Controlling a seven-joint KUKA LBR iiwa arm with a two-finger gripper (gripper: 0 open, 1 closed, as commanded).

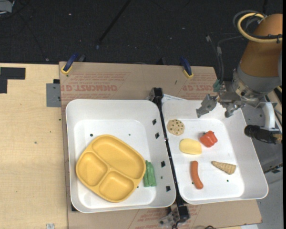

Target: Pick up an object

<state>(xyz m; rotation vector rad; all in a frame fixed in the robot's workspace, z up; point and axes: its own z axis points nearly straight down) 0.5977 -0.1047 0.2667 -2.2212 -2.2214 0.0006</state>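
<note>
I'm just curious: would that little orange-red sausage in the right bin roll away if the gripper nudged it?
The orange-red sausage looks round and slender, so a sideways nudge would probably roll it. It seems small, likely light. Its smooth surface might slip between gripper fingers.

Left bin [81,116]: tray [109,167], pickle [149,174] at its right. Right bin [248,175]: cookie [175,126] rear-left, lemon [190,147], pepper [209,139], sausage [196,174], cone [224,167] front.
</note>
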